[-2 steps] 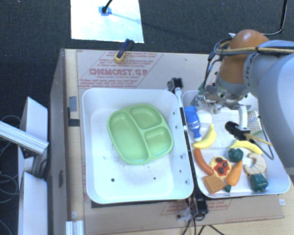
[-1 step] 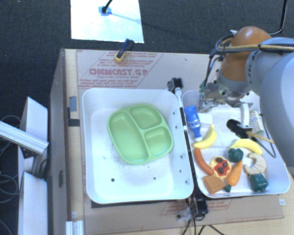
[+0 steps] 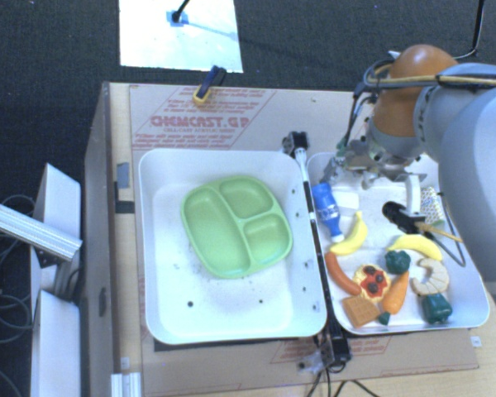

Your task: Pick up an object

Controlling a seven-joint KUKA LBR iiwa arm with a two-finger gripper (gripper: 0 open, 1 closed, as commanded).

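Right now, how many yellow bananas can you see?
2. One banana lies beside the blue bottle; the other banana is further right. More may hide under the arm.

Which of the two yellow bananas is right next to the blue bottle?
The banana nearer the green plate, just below the blue bottle. The other banana lies farther away, beside the dark green toy.

Count two white bins: the left bin (image 3: 167, 304) and the right bin (image 3: 469, 311). In the left bin you will find one green divided plate (image 3: 236, 226). In the right bin you will find one blue bottle (image 3: 325, 208), two bananas (image 3: 351, 236), one sausage (image 3: 341, 273), one carrot (image 3: 397, 292), one pizza slice (image 3: 372, 279), one cracker (image 3: 361, 309), two dark green vegetables (image 3: 436, 307) and one beige pastry (image 3: 432, 278)
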